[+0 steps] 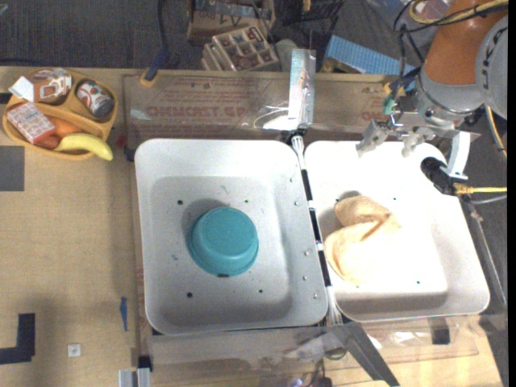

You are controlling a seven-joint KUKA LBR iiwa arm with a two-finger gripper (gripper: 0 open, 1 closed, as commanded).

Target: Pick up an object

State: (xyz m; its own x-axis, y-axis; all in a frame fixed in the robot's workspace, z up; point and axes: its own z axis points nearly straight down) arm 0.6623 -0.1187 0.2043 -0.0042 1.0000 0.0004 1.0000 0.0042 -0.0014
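Observation:
A teal bowl (225, 240) lies upside down in the middle of the left bin (161, 168). A crumpled tan cloth-like object (357, 232) rests in the left half of the right bin (459, 248). My gripper (393, 140) hangs over the back edge of the right bin, well behind the tan object and apart from it. Its two fingers (370, 139) are spread open with nothing between them.
A tray (16, 123) holding a banana (85, 143) and food packs sits at the bench's far left. A clear upright panel (301, 91) stands behind the seam between the bins. Cables and clutter lie behind the bench.

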